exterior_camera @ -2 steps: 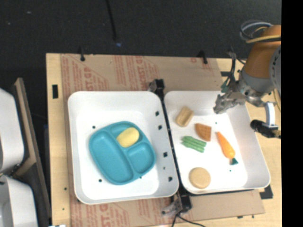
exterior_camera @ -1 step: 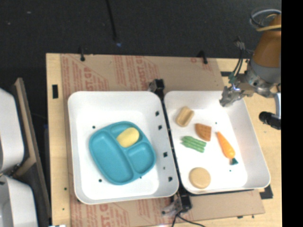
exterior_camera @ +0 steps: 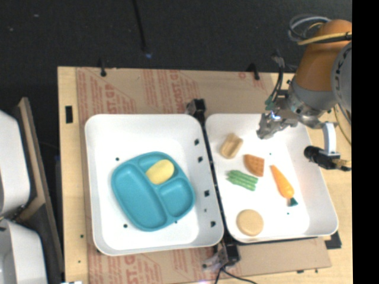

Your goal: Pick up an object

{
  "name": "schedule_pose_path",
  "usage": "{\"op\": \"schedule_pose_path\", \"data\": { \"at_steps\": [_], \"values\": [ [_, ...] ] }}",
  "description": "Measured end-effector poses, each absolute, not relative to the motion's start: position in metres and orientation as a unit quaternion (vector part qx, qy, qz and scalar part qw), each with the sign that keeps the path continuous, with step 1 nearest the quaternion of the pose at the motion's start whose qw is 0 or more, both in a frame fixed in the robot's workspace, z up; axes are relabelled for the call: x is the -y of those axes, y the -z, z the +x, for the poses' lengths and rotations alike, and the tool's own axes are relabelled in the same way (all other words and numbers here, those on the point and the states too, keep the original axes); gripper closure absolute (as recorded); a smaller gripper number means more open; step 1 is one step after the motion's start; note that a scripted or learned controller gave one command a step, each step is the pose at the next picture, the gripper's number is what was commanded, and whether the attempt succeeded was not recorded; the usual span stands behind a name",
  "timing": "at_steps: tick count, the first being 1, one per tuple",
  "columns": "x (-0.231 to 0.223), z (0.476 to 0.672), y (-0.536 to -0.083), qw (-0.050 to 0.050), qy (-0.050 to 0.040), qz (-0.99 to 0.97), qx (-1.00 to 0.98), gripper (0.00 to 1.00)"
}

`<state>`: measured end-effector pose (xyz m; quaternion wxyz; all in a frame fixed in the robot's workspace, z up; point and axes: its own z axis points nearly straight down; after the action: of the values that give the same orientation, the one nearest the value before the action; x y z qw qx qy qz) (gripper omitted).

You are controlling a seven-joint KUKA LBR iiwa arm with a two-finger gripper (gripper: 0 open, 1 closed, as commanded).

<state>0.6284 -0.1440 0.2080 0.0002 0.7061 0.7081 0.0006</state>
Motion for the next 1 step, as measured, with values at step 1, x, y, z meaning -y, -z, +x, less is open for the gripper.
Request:
{"op": "schedule_pose_path", "data": {
  "at_steps": [1],
  "values": [
    [0.0931, 0.6285, -0.2074, 0.000, -0.0006, 0.706, -0.708, 1.00]
  ]
}}
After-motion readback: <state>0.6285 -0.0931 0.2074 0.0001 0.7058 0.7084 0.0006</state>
